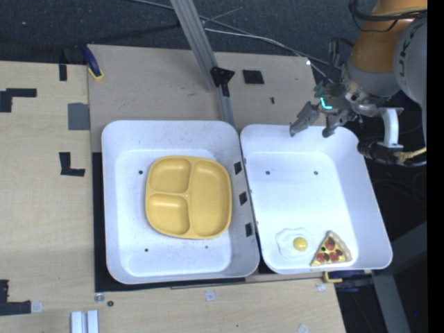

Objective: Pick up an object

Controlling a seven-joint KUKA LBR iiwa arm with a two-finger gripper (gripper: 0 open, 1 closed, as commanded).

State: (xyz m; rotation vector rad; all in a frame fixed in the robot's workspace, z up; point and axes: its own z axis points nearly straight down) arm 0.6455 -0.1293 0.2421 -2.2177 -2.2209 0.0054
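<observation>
A: Hovering at the far rim of the right bin (361, 186), the claw (314, 126) has its two fingers spread apart with nothing between them.

B: Candidates for the pick?

A: Two toys in that bin's near corner, well apart from the claw: a fried egg (294, 243) and, just beside it on the arm's side, a pizza slice (331, 249). The left bin (114, 186) carries a yellow divided plate (188, 197), broad and flat.

B: Judgement on method?

A: Egg looks thin and flat, hard to pinch. The pizza slice seems the better bet. Travel across the right bin toward its near corner, centre over the slice, align the fingers across its narrow width, descend straight, and keep clear of the bin wall and the egg.
</observation>
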